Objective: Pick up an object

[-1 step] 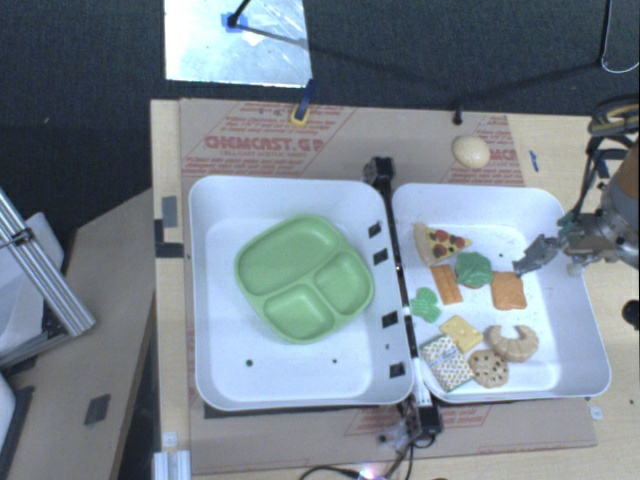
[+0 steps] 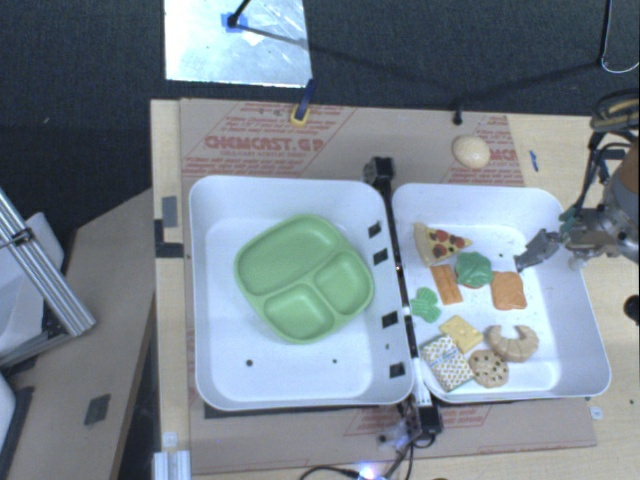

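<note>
Gripper [image 2: 531, 252] low over right bin [image 2: 585, 343], grip state impossible to tell, toast slice [image 2: 509, 290] jammed against broccoli [image 2: 474, 269] — easy nudge, easy miss.

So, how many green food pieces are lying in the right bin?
2. One green piece lies near the bin's middle, beside the pizza slice; the other green piece lies by the left wall. None seems hidden.

Two white bins [image 2: 215, 368], one green plate [image 2: 303, 278], nine toy foods [image 2: 442, 241]
</note>
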